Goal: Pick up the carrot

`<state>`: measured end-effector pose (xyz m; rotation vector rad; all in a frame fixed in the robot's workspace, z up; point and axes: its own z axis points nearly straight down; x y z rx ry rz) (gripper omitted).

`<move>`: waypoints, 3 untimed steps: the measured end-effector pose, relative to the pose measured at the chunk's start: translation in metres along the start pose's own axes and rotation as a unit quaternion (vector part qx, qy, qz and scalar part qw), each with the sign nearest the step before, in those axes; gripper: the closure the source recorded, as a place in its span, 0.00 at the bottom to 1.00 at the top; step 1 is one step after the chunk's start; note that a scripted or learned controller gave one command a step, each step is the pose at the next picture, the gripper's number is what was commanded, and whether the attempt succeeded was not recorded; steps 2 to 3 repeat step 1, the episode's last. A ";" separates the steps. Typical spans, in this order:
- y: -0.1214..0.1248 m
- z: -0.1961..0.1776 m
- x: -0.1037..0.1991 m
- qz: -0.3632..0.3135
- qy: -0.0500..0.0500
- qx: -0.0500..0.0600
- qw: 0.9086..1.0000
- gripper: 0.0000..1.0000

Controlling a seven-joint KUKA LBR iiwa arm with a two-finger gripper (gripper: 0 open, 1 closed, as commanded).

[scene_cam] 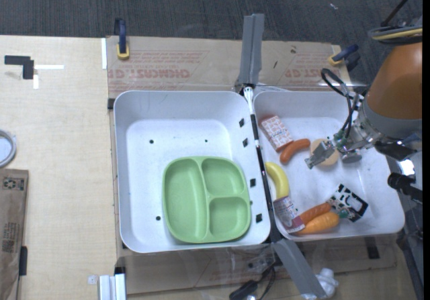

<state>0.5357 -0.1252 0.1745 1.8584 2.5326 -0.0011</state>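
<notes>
In right bin (376, 225), front edge: carrot (318, 223), orange, tapered, lying flat w/ green top pointing right. Gripper (321, 155) sits well behind it, near sausage (294, 150); fingers' state: can't tell.

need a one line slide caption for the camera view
Gripper poised in the right white bin, far from the orange carrot at its near edge; green divided plate sits in the left bin.

The cardboard sheet (201, 64) behind the bins bears red printed lettering, upside down and unreadable here.
</notes>
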 end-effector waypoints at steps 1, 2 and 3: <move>0.029 0.082 -0.056 -0.046 0.002 -0.003 0.999 0.00; 0.029 0.082 -0.056 -0.046 0.002 -0.003 0.999 0.00; 0.029 0.082 -0.056 -0.046 0.002 -0.003 0.999 0.00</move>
